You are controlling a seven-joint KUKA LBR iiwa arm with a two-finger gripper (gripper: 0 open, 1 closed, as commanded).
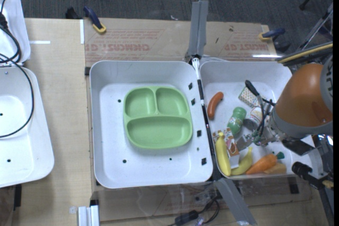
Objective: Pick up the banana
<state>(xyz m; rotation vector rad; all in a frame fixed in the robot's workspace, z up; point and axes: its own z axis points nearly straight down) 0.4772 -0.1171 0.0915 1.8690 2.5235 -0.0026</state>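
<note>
The banana (224, 156) lies at the near edge of the right bin (233, 70), tight against the wall that splits the two bins. A second yellow piece (243, 162) curls just beside the banana, and a carrot (263, 163) lies just past that, away from the wall. The fingers (250, 136) hang low a little behind the banana, over a small packet (231, 141), and I cannot tell if they are open or closed. Nothing yellow sits between them. Things are packed close here, so the fingers could pinch the packet or the carrot by mistake, or bump the wall. A green bottle (237, 119) and a red sausage (214, 104) lie farther back. Across the wall, a green plate (157, 116) sits in the left bin (106, 114).
</note>
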